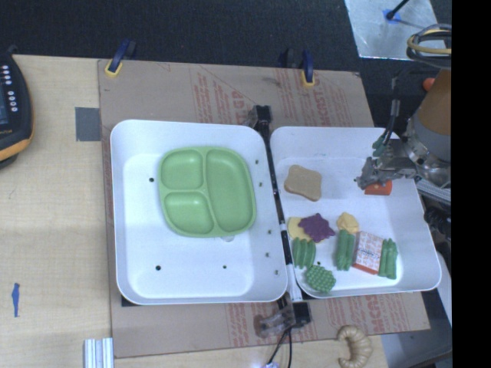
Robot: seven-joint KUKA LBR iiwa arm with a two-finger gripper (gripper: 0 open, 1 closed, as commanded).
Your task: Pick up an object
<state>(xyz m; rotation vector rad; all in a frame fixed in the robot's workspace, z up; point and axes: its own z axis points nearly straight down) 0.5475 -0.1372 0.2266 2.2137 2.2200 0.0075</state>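
Cardboard sheeting (230, 90) with faded red print I can't read is lying under both shallow white plastic bins. I'm watching the two-finger gripper (376, 176) hovering at the right bin's (430, 278) far right edge, just above a small orange-red block (378, 190); can't tell how its jaws are standing. A tan bread-slice toy (303, 182) is sitting apart with room around it. The left bin (130, 267) is holding a smooth green divided plate (207, 192).
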